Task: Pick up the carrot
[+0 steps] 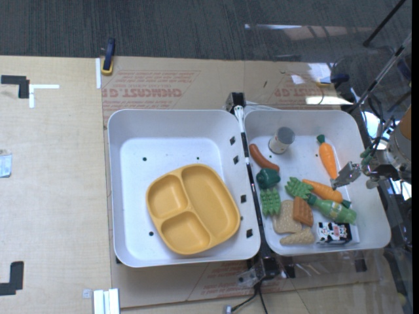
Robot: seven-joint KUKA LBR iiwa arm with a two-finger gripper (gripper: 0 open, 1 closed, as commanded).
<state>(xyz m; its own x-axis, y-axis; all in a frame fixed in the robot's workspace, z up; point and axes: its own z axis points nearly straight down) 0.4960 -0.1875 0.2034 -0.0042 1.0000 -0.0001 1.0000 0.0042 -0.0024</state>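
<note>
Beside the right bin's (366, 237) far-right wall the hand (348, 174) hovers low, its fingers slightly parted and holding nothing. Just left of it lies the carrot (328, 157), green top pointing away from the camera. A good grasp would likely straddle its orange middle. A second carrot (315, 188) and a green bottle (335, 210) crowd the near side; the sausage (263, 157) lies well left.
</note>
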